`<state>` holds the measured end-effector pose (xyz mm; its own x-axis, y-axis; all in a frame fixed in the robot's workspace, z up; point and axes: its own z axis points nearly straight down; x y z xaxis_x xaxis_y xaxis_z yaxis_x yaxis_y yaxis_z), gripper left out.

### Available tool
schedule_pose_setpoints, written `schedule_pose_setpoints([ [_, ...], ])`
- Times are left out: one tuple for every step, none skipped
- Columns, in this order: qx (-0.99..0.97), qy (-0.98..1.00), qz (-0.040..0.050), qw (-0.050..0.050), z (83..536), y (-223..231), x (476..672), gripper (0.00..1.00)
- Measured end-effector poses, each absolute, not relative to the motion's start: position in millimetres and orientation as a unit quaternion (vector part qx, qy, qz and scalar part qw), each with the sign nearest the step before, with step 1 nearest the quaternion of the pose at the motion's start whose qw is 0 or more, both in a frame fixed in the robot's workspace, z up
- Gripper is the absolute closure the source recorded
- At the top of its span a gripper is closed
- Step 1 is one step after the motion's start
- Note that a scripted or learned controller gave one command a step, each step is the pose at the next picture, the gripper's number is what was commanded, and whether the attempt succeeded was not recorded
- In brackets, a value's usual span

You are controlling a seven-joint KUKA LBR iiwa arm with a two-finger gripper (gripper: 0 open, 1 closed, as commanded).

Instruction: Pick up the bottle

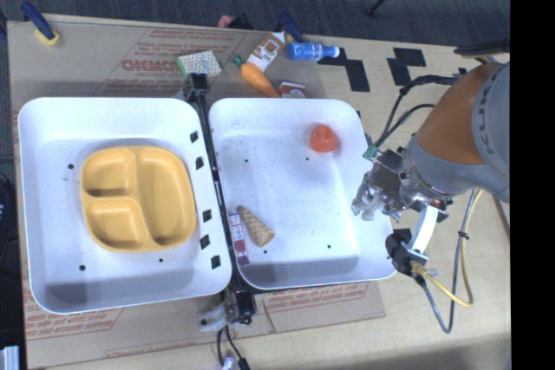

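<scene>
A small blue bottle (310,52) lies on its side on the bench behind the right bin (286,269), outside both bins. Next to it, to the left, lies a white and orange bottle-shaped item (267,50). My gripper (371,202) hangs over the right rim of the right bin, far from both and nearer the front. I see nothing held in it.
In the right bin lie a red round object (323,138) and a tan cone (256,226). The left bin (43,186) holds a yellow divided plate (139,197). An orange carrot (258,80) and a green patterned block (199,63) lie behind the bins. Cables (438,290) trail at the right.
</scene>
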<state>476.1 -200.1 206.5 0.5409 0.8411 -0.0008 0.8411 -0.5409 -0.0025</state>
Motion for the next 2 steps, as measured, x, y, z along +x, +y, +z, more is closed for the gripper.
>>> schedule_pose_setpoints([
  [-0.95,-0.313,0.0007,0.001,204.8,-179.2,476.4,1.0],
  [-0.99,-0.143,0.0013,0.001,188.4,-210.4,476.0,1.0],
])
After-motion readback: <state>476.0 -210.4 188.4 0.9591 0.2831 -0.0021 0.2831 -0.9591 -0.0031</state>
